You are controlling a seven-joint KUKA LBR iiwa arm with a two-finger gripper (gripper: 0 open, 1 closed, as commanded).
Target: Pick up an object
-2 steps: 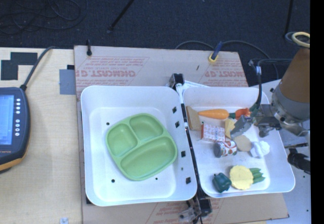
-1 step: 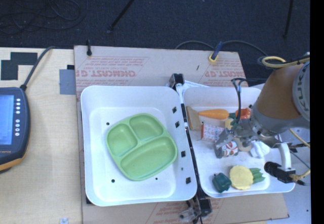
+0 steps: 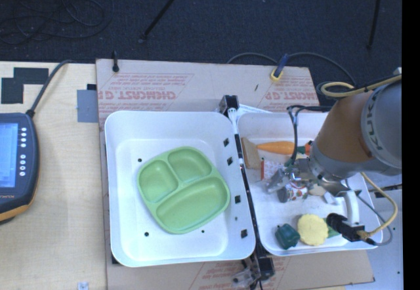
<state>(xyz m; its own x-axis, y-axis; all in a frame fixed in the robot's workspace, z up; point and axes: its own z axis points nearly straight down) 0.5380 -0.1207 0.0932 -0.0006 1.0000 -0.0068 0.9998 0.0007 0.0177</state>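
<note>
We list: gripper [image 3: 287, 184], grip unclear; carrot [image 3: 275, 147] at its twelve o'clock; yellow ball [image 3: 313, 229] and teal toy [image 3: 287, 236] at six; green plate [image 3: 184, 188] at nine.

Both white bins [image 3: 125, 151] look like smooth, slightly glossy plastic. The green divided plate [image 3: 184, 189] is matt plastic. Beneath lies printed brown cardboard [image 3: 164, 88], and at the left pale, smooth wood bench [image 3: 59, 236].

A single fixed camera looks down at a slant from above the bench, framing both white bins [image 3: 118, 151] at moderate range.
</note>
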